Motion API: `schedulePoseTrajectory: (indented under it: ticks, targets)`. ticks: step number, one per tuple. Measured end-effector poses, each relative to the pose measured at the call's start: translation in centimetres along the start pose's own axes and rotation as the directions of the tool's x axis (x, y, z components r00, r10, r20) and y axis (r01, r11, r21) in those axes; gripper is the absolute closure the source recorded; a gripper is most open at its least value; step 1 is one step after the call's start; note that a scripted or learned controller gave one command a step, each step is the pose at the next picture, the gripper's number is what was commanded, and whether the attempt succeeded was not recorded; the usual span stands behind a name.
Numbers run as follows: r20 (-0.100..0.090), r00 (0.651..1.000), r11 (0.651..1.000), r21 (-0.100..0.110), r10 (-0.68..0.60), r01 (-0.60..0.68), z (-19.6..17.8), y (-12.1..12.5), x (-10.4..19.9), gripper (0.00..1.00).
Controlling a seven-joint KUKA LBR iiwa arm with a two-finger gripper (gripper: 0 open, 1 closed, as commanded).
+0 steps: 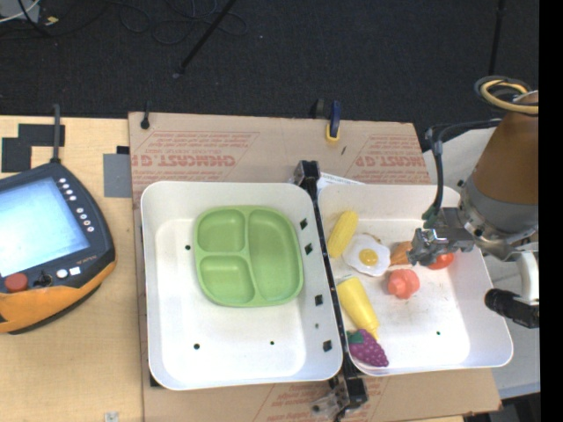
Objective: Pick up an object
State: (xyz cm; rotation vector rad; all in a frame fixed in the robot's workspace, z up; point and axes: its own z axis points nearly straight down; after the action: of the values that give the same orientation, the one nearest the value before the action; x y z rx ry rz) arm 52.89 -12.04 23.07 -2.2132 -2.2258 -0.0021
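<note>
A green divided plate [249,257] lies in the left bin [167,323], while in the right bin [475,341] the toy corn cob [342,233], fried egg [367,256] and red tomato [403,283] lie left of the gripper [428,246], whose finger state I cannot tell.

Bright even light, soft shadows, slight blur

Robot lab: teach pendant [48,240], bins [167,323]
</note>
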Motion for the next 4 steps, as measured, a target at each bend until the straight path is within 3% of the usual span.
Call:
schedulePoseTrajectory:
  ticks: [1,3,4]
  targets:
    - [0.0,1.0,1.0,0.001,0.001,-0.001,-0.7,1.7,4.6,1.0]
    - [0.001,1.0,1.0,0.002,0.002,-0.002,1.6,5.7,13.6,1.0]
    - [0.001,1.0,1.0,0.0,0.002,-0.002,0.3,6.9,18.4,1.0]
